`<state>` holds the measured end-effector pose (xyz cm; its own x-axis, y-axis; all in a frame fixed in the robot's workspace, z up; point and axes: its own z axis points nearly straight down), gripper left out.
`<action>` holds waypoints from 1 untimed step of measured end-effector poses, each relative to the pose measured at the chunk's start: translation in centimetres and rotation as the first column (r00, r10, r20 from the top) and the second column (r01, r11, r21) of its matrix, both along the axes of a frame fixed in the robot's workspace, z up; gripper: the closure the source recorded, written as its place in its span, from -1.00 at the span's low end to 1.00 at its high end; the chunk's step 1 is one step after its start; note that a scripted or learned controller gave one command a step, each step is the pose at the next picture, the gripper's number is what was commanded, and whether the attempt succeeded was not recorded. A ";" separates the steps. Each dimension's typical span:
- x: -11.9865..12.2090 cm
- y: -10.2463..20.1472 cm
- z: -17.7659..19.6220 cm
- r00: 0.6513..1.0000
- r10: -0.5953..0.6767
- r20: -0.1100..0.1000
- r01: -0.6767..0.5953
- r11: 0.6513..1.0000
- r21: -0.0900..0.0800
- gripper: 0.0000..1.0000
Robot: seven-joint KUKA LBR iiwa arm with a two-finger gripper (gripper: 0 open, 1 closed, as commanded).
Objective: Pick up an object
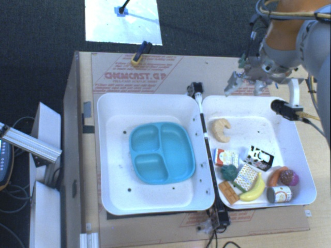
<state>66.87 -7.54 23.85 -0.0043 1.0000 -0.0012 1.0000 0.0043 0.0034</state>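
And here is the arm, grey with its orange band, reaching in from 3 o'clock and hanging over the far rim of the right bin. The tool sits at about 1 o'clock in the view, above the bin's back edge, and nothing is between its fingers; whether they are spread or closed, I cannot tell at this angle. Down in the right bin, the objects wait: a pale croissant lies alone toward 11 o'clock of that bin, well apart from the tool. The rest crowd the near half, toward 6 o'clock: a small red-and-white box, a black-and-white packet, a green piece, a checked packet, a yellow banana just beside it, an orange block, a small can and a purple ball at 4 o'clock. The left bin carries a blue divided tray with 3 compartments, lying flat at its centre. Both bins rest on the cardboard-covered tabletop.
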 end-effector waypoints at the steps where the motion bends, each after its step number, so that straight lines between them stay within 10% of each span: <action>1: -1.5 -1.9 -15.3 1.000 -0.003 -0.003 0.003 1.000 0.001 -1.00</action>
<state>65.35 -9.43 8.53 -0.0016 1.0000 -0.0004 1.0000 0.0016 0.0005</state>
